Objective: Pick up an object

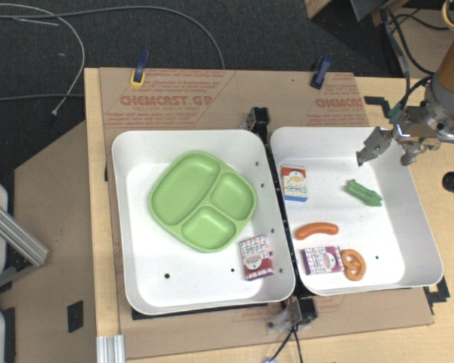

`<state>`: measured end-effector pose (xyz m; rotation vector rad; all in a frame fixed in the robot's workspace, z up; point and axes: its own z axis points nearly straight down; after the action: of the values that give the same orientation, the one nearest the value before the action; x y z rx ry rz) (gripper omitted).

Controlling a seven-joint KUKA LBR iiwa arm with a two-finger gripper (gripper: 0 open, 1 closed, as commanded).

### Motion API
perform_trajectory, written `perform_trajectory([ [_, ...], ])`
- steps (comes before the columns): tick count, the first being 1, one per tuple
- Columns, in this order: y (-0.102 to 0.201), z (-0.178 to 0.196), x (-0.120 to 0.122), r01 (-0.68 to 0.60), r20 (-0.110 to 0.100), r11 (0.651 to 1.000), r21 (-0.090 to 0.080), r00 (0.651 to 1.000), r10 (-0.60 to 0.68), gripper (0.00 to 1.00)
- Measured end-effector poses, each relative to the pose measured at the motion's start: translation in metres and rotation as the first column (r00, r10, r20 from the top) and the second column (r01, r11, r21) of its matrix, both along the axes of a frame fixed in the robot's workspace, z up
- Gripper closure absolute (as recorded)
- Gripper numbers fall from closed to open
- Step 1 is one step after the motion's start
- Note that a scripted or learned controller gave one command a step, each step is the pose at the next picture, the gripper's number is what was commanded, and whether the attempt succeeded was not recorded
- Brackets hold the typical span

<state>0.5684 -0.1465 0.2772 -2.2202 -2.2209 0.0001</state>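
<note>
The two white bins sit side by side: the left bin (136, 203) lies well away from the gripper, the right bin (416, 225) directly under and in front of it. Largest of the contents is the green divided plate (203, 200), far off across the left bin, with a small red-and-white packet (256, 257) beside its near corner.

The gripper (390, 147) hangs over the right bin's far edge, its two fingers spread apart with nothing between them. Nearest to it, just below and slightly inward, lies the green pea-pod-shaped piece (363, 192), the most natural target for a pick. Further from the gripper are a white carton with an orange label (293, 183) against the bin's inner wall, an orange sausage (317, 231), a pink-patterned packet (321, 260) and a pretzel (353, 264), the last two touching or nearly so.

The step in hand looks like the approach. To do it well, the gripper should centre over the green piece and turn so the fingers straddle its narrow width rather than its length, then descend straight until the fingertips reach the bin floor on either side before closing. The piece is low and flat, so stopping too high would likely close on air; it lies clear of its neighbours, which should keep the descent free of collisions.
</note>
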Motion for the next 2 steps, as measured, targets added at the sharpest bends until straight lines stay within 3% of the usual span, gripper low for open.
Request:
perform_trajectory([
  [1,0.0,0.0,0.0,0.0,0.0,1.0,0.0,1.0,0.0,0.0],
  [2,0.004,-0.059,-0.003,0.0,-0.001,1.0,0.0,1.0,0.0,0.0],
])
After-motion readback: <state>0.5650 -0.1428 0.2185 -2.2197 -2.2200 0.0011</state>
